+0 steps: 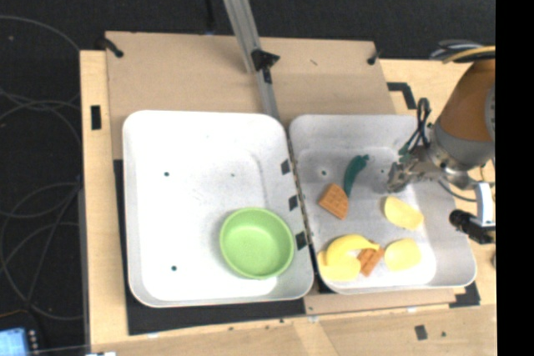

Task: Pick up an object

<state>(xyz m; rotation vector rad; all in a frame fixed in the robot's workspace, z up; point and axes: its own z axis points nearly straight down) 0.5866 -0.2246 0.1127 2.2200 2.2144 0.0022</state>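
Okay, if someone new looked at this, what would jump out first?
Probably the round lime-green bowl, alone near the front of the left white bin. Next, the right white bin, crowded with small yellow and orange pieces, and the grey arm's gripper reaching in from the right.

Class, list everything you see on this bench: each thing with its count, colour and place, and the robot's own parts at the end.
Bins: 2, white, side by side on the bench.
Bowl: 1, green, left bin, near front right corner.
Teal piece: 1, dark green, right bin, middle.
Waffle-like piece: 1, orange, right bin, left of centre.
Yellow pieces: 3, right bin, front half.
Small orange piece: 1, between the two front yellow pieces.
Metal pole: 1, grey, behind the bins.
Arm: 1, grey with orange band, right side.
Gripper: 1, above right bin.
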